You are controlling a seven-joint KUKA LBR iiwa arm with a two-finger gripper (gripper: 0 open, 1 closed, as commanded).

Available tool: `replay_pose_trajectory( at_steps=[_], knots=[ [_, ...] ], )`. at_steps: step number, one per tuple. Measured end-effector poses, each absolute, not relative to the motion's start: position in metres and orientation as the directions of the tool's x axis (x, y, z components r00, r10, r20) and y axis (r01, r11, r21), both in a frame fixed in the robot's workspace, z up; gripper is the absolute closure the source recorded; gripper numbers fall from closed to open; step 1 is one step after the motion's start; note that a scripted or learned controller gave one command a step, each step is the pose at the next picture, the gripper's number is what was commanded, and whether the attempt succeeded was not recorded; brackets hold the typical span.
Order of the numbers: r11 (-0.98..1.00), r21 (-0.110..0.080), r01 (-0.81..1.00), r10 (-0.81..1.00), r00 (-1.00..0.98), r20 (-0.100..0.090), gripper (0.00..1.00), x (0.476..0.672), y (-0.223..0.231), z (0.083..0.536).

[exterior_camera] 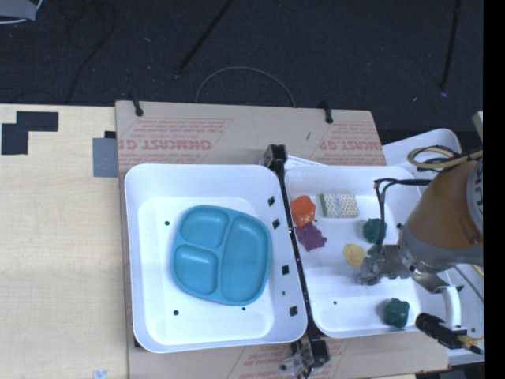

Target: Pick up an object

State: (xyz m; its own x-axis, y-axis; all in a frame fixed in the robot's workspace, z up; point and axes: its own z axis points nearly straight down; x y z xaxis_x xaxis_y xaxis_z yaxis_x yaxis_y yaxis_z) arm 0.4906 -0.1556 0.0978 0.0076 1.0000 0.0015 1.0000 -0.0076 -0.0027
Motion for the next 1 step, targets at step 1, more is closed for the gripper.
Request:
replay_pose_trajectory(
  at_steps=[1],
  knots=[
    [0.002,0.0,1.0,1.0,-0.002,0.0,1.0,0.4953,-0.1582,0.1407]
  ],
)
